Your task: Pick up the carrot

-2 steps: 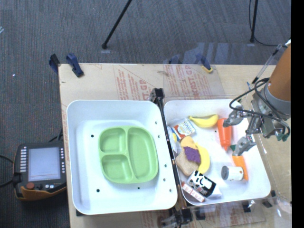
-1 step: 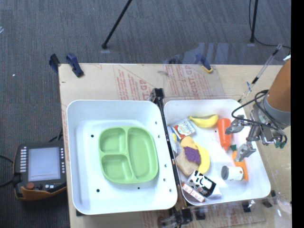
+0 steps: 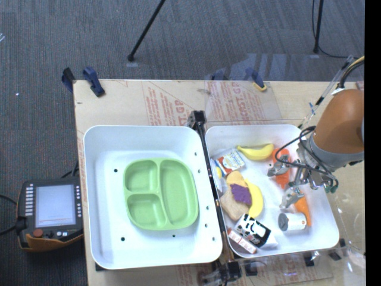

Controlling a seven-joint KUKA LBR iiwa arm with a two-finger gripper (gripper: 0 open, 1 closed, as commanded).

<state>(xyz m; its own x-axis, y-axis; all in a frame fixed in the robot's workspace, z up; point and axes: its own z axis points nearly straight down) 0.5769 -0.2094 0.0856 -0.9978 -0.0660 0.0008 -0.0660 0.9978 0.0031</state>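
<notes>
While the gripper (image 3: 296,186) hovers open just over the carrot (image 3: 303,205) in the right bin (image 3: 331,231), lifting remains undone.

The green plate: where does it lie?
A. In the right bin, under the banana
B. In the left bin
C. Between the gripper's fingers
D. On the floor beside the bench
B: the green plate lies flat on the floor of the left bin, while the banana and the gripper are over in the right bin.
</notes>
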